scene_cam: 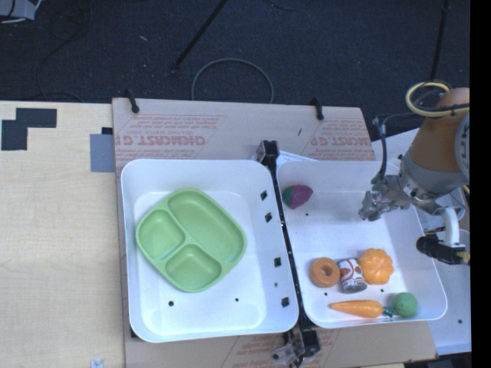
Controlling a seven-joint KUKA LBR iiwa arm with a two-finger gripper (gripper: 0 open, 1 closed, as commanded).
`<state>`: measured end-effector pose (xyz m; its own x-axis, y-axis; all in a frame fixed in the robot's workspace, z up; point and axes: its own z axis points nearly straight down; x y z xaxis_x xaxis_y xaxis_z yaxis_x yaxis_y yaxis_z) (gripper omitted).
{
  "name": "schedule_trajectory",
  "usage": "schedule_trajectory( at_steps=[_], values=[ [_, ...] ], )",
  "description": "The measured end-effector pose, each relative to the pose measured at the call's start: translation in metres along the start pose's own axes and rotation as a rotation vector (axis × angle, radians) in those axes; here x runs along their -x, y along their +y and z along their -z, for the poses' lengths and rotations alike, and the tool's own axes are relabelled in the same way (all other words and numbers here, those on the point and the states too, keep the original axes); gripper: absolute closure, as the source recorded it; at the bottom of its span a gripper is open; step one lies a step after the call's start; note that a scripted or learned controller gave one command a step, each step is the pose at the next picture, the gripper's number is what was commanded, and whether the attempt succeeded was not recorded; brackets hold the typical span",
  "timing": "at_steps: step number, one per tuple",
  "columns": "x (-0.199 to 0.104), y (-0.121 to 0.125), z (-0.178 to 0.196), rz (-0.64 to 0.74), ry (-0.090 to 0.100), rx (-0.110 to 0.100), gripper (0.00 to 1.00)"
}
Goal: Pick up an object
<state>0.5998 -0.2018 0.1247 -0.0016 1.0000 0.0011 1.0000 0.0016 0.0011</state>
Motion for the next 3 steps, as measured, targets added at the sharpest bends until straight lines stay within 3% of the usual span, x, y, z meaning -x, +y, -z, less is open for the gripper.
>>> schedule_trajectory(
  at_steps=[2,3],
  values=[
    [0.005,0.006,0.105,0.001,-0.001,0.0,1.0],
    [-0.057,0.008,0.098,0.004,0.003,-0.007,1.0]
  ],
)
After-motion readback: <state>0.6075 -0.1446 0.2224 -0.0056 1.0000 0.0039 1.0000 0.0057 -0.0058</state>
